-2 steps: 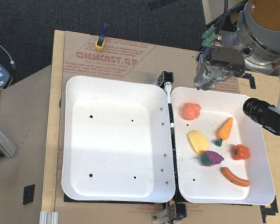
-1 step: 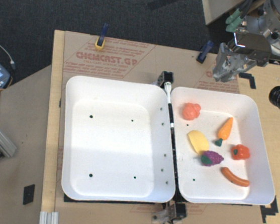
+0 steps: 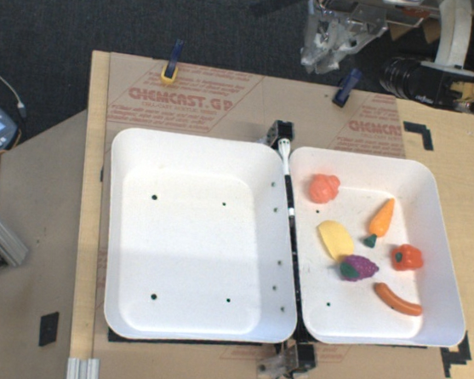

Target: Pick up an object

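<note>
The right white bin [image 3: 440, 209] holds several toy foods. A pink lumpy piece [image 3: 325, 187] lies at its far left, with an orange carrot [image 3: 380, 219] to its right. A yellow piece [image 3: 335, 238] touches a purple grape bunch [image 3: 358, 267] near the middle. A red pepper [image 3: 407, 258] and an orange-red sausage [image 3: 397, 299] lie toward the near right. My gripper [image 3: 323, 59] hangs high beyond the bins' far edge, well away from all the objects, with nothing visible in it.
The left white bin [image 3: 118, 213] sits beside the right one on a cardboard sheet [image 3: 231, 98]. Blue clamps [image 3: 173, 61] [image 3: 346, 86] stand at the sheet's far edge. A black clip [image 3: 280, 133] joins the bins at the back.
</note>
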Action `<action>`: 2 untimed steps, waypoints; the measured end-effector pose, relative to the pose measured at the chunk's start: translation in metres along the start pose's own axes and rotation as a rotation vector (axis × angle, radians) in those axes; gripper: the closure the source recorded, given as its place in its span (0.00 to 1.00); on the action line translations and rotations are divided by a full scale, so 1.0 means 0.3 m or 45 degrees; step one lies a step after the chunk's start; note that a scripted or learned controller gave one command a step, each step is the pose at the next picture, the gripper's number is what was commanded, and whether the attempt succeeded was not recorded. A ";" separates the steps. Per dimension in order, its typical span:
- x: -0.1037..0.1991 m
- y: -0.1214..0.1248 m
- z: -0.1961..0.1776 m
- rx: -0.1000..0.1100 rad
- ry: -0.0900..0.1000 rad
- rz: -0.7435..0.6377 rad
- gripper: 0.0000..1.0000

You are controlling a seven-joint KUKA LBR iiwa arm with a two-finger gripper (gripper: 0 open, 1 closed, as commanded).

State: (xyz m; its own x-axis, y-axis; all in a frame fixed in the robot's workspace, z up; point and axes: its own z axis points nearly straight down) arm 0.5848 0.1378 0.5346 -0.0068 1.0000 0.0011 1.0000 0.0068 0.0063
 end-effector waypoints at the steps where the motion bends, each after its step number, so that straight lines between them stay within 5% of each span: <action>1: 0.079 0.254 0.005 0.001 -0.001 0.005 1.00; 2: 0.272 0.204 0.457 0.028 -0.004 0.000 1.00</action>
State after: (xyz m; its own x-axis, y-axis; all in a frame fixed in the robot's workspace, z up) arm 0.6464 0.2200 0.3981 -0.0066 1.0000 -0.0024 0.9999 0.0066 -0.0158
